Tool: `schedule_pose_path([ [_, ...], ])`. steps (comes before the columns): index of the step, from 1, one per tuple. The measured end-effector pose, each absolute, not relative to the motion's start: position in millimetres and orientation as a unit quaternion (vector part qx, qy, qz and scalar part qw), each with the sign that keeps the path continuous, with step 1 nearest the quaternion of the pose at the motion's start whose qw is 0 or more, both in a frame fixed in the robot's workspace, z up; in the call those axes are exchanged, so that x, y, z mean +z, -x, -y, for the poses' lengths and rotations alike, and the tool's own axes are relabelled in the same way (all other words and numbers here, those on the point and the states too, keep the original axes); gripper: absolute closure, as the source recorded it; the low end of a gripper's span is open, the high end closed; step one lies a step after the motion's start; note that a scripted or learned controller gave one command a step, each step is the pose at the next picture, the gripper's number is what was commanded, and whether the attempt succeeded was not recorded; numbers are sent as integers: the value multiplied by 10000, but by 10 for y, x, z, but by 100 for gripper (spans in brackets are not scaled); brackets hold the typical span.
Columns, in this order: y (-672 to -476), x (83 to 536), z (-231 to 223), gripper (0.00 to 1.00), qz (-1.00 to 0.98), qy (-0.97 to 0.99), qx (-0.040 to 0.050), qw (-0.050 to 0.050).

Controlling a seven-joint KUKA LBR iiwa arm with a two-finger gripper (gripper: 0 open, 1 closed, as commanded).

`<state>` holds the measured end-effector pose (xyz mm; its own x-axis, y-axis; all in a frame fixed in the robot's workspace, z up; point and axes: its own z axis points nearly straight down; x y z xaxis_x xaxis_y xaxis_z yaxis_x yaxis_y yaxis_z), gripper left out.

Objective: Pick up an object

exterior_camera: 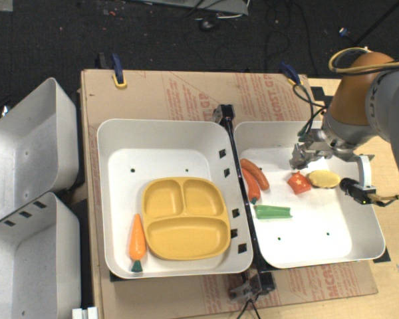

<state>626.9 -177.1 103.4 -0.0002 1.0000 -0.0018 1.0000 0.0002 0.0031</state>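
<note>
In the right bin (pixel 359 244) lie two orange-red sausages (pixel 253 177) by the left wall, a green pod (pixel 273 211), a small red piece (pixel 299 183) and a yellow oval piece (pixel 324 179). My gripper (pixel 302 157) hangs low over the bin's upper middle, just above and a little left of the red piece, not touching it as far as I can see. The grey arm with its orange band (pixel 352 98) comes in from the right. The left bin (pixel 113 178) holds a yellow divided plate (pixel 186 218) and an orange carrot (pixel 137 239).
A black divider (pixel 234 171) runs between the two bins. Cables (pixel 309 102) trail over the cardboard behind the right bin. Two more white bins (pixel 26 151) stand off the bench at the left.
</note>
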Motion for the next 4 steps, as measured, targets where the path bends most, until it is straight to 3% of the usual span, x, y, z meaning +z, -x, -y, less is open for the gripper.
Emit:
schedule_pose_path([
  [3,-6291,2641,1870,100,-7079,-7063,17,33],
  [4,-6225,2484,1348,100,-7095,-7047,-1,-12],
])
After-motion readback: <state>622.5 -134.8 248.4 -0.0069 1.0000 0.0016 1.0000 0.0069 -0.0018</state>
